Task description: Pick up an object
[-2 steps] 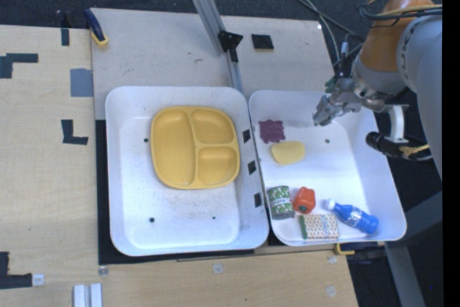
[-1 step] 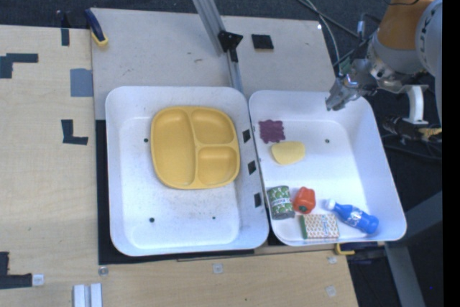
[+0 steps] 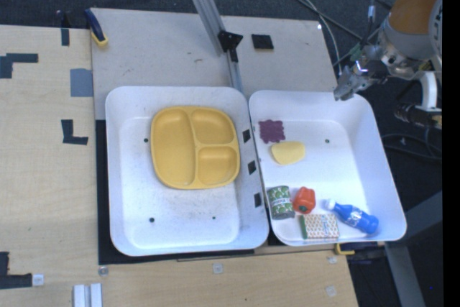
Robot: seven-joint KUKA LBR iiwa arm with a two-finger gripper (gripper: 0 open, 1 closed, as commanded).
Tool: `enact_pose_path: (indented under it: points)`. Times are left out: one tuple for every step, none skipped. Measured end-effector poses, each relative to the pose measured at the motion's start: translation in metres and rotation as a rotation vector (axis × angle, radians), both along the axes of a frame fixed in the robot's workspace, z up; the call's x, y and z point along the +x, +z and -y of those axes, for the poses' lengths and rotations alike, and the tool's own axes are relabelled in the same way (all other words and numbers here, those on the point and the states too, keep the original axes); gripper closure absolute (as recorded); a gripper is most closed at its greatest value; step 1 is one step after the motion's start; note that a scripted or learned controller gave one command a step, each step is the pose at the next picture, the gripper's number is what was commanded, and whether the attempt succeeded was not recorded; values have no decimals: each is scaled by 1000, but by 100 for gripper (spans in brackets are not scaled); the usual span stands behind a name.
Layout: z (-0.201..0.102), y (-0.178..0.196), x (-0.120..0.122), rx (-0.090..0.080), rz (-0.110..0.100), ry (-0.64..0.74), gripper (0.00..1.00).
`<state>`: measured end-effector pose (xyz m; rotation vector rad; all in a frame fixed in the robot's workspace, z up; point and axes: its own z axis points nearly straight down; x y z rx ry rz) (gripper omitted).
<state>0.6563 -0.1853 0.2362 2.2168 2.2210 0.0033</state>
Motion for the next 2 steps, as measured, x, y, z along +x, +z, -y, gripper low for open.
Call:
enact_pose_path:
  points:
    - [-51, -12, -5, 1, -6, 2, 100]
    - [-113, -5, -9, 3, -5, 5, 100]
